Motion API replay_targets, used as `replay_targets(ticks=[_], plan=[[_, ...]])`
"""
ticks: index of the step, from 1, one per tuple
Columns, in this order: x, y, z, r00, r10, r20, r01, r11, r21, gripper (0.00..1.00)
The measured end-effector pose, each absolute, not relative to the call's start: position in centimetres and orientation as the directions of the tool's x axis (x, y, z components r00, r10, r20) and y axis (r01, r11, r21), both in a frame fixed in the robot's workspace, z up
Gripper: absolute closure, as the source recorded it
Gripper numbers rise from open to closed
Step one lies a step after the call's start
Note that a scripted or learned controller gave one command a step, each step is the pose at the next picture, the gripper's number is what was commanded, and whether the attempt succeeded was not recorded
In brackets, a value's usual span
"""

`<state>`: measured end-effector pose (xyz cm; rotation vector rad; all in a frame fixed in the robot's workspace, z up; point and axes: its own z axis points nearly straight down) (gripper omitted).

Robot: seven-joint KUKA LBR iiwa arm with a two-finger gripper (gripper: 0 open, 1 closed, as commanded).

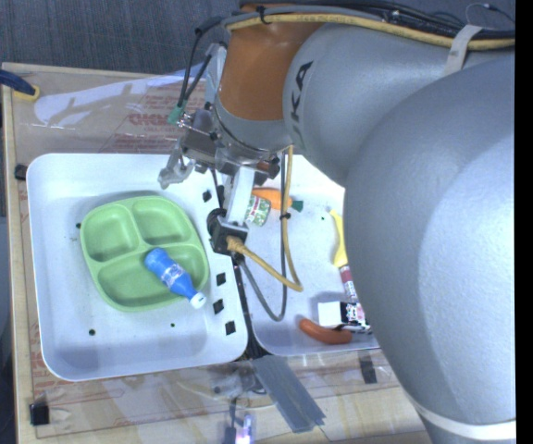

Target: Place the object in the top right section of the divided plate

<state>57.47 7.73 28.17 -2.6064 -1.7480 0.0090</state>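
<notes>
Two white bins: the left bin point(63, 340) holds a green divided plate point(118, 234), with a blue bottle point(169, 272) lying across its lower-right section; label unreadable. The right bin point(317, 248) holds a red sausage point(327, 331). The gripper point(176, 169) is near the plate; grip state cannot be told.

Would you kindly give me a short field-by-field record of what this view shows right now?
plate: green divided plastic plate, in the left white bin
bottle: small blue plastic bottle with a white cap, lying slanted on the plate's lower right section, cap over the rim
task state: bottle not in the top right section
claw: claw above the left bin, just beyond the plate's upper right edge
right bin: right white bin holds a red sausage-shaped item and a yellow stick-like item
</notes>
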Motion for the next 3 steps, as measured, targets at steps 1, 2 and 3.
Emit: replay_targets(ticks=[1,2,3], plan=[[57.2,7.2,25.8,0.223,0.975,-0.001,0.975,-0.223,-0.006,0.0],[53.8,20.8,18.1,0.074,0.997,-0.003,0.997,-0.074,-0.006,0.0],[47.5,21.7,18.6,-0.078,0.997,-0.001,0.997,0.078,-0.005,0.0]])
